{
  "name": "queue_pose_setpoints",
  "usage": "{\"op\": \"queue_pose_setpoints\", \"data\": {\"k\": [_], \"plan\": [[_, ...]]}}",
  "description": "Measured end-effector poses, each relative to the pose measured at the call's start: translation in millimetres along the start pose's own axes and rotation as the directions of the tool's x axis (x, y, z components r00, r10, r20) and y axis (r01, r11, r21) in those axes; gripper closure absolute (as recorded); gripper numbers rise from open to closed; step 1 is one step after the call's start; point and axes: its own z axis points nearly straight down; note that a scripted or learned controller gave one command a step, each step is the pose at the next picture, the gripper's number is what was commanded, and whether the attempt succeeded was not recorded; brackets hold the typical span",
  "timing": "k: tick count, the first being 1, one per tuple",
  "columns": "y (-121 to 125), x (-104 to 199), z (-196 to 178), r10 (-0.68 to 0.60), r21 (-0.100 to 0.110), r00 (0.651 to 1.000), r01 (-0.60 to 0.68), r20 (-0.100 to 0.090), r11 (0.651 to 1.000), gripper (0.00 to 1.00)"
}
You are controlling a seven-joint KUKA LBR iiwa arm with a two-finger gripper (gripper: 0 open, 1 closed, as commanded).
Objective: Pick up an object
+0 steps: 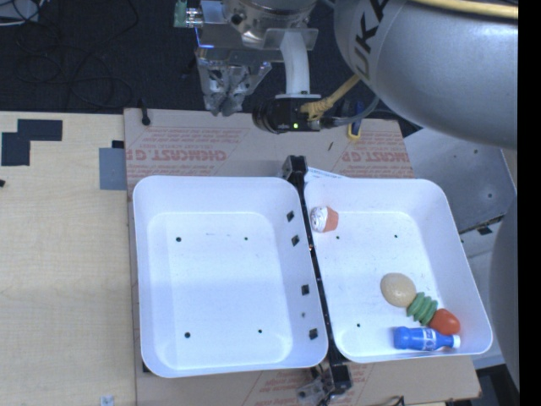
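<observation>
Orange-and-white, the small toy (324,219) I'm after sits at the right bin's (456,252) upper-left corner, toward five o'clock from my gripper (226,91), which hangs empty, fingers close together.

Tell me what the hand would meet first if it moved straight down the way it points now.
Probably the brown cardboard sheet behind the left bin. The hand hangs above that strip. From this slanted view, depth is unclear, so it might meet the bin's far rim instead.
</observation>
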Motion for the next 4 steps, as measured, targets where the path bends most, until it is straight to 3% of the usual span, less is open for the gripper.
{"op": "queue_pose_setpoints", "data": {"k": [1, 2, 3, 4], "plan": [[0, 1, -9, -0.006, 0.004, 1.000, 0.006, 0.002, 1.000, 1.00], [-33, -3, 191, 0.035, 0.001, 0.999, -0.035, -0.002, 0.999, 1.00], [8, -4, 83, 0.030, -0.028, 0.999, -0.030, -0.012, 0.999, 1.00], [-82, -1, -23, 0.031, -0.027, 0.999, -0.032, -0.015, 0.999, 1.00]]}}
